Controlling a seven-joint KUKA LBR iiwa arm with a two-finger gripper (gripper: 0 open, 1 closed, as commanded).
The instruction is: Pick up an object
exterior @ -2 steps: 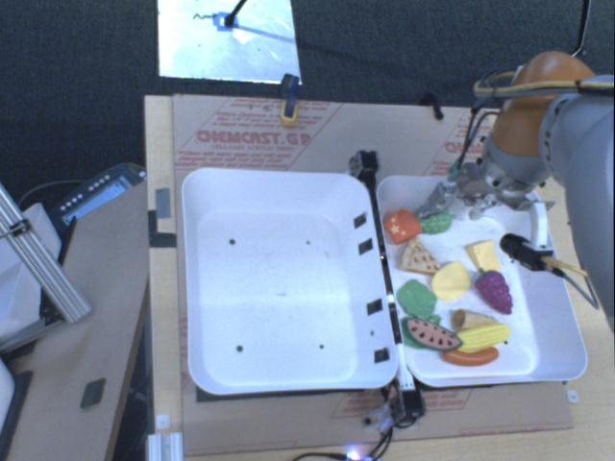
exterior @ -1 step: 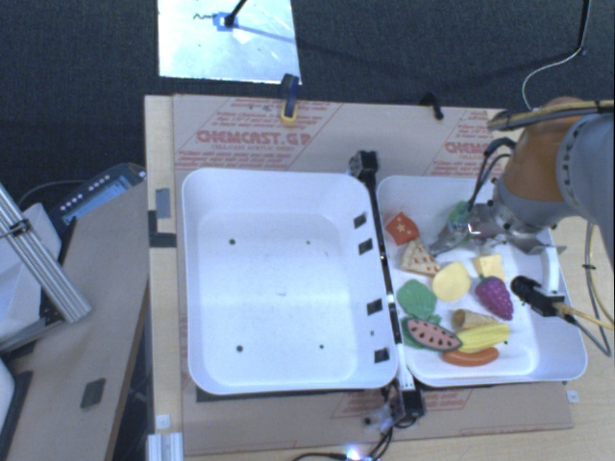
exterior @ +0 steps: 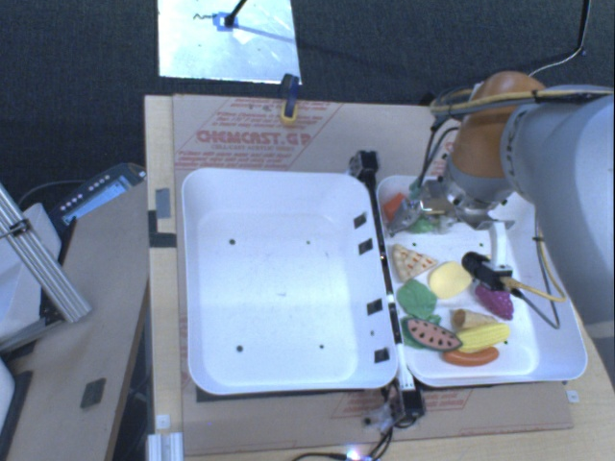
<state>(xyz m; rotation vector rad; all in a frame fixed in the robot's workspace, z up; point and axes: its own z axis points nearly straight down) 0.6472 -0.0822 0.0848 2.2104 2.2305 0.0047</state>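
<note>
The gripper [exterior: 420, 209] sits low at the right bin's [exterior: 557, 349] far left corner; its state I cannot tell. One corn cob [exterior: 485, 335] lies near the front, long axis left-right, beside one watermelon slice [exterior: 430, 333].

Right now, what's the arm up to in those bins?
The KUKA arm reaches in from the right, with its gripper low over the far end of the right bin. The toy food lies in that bin: a pizza slice, a yellow lemon-like piece, a watermelon slice, corn and purple grapes. Whether it has grasped anything is not clear. The left bin sits alongside.
</note>
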